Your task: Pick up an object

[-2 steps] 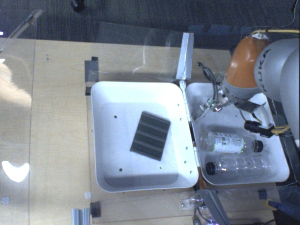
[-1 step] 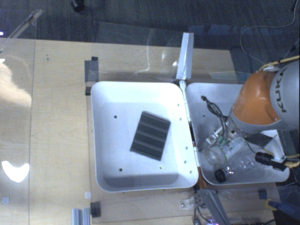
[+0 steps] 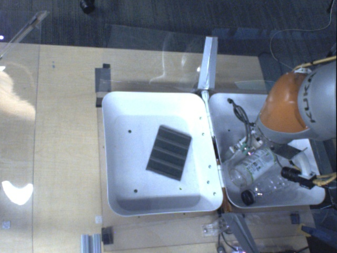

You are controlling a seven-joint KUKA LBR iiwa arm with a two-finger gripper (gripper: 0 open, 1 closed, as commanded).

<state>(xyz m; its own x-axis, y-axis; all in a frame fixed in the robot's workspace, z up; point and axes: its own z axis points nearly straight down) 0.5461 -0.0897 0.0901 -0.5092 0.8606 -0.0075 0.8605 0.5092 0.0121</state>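
Note:
A dark grey ribbed rectangular pad point(image 3: 168, 153) lies tilted in the middle of the left bin point(image 3: 121, 188). In the right bin point(image 3: 221, 107), a clear plastic bottle point(image 3: 254, 168) lies on its side, its black cap point(image 3: 247, 196) pointing toward the front edge. My gripper point(image 3: 245, 145) hangs low over the right bin, right at the bottle's upper end. The grey and orange wrist hides what is behind it. A thin black wire-like item point(image 3: 239, 114) lies near the bin's back left.
A metal divider post point(image 3: 207, 67) rises at the back between the two bins. The wooden bench point(image 3: 58, 141) stretches out to the left. A clear sheet point(image 3: 21, 36) reflects light at the far left.

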